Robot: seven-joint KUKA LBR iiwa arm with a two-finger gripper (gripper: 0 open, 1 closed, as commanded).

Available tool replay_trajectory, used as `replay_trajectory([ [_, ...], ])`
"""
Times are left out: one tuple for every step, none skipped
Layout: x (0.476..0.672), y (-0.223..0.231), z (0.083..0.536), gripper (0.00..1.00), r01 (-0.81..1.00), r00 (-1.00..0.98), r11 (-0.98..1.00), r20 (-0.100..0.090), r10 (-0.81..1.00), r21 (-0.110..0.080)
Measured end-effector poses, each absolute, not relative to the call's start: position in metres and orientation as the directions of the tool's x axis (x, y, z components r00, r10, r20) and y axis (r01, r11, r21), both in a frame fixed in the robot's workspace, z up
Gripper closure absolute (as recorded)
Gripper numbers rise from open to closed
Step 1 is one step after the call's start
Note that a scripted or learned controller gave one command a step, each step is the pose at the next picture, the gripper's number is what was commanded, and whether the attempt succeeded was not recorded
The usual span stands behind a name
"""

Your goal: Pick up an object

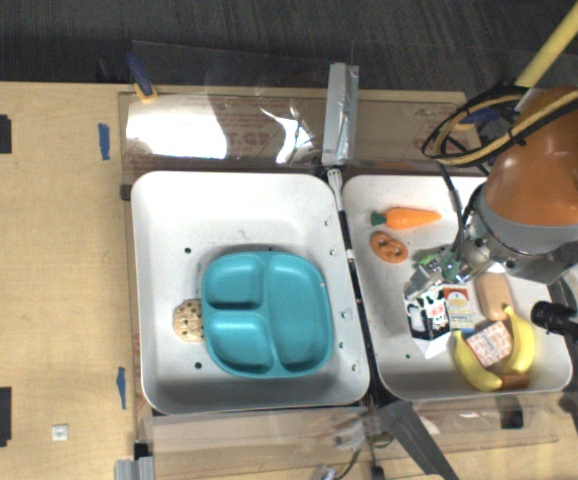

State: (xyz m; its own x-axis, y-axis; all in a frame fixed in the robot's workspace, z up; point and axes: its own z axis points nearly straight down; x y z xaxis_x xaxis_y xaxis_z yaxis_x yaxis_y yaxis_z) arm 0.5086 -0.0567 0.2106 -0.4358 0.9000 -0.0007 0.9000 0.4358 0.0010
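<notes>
1. Nearest us, at the front of the right bin [399, 360], a yellow banana [472, 365] curves like a smooth, waxy hook. A small patterned packet [489, 343] lies on top of it.
2. Across in the left bin [169, 228], we see a teal divided plate [266, 313] of glossy moulded plastic with three wells. A round, crumbly-looking cookie [188, 320] touches its left edge.
3. Back in the right bin, a loose heap of small printed cartons [439, 308] lies just beyond the banana. They are flat-faced and sharp-cornered, with a rounded beige block [493, 292] beside them on the right.
4. Over the far edge of that heap we find the gripper [447, 266], on the grey-and-orange arm [544, 183] that reaches in from the right. Whether it is open or closed we cannot tell, and we see nothing held in it.
5. We judge the cartons to be the likeliest target. They lie directly below the gripper and slightly towards us, so the coming move is mostly a straight descent. Their edges lie at mixed angles, which makes a clean pinch doubtful.
6. Farther back lies an orange disc-shaped toy [389, 247], then a toy carrot [409, 218]. The carrot is smooth and tapered, with its long axis running left to right and its green top at the left. Both lie well to the left of the gripper.
</notes>
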Motion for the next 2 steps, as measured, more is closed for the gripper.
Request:
replay_trajectory([
  [0.519,0.018,0.196,1.0,0.885,-0.466,0.466,0.002,0.885,0.0],
  [0.544,-0.008,0.203,1.0,0.825,-0.564,0.564,-0.003,0.825,0.003],
])
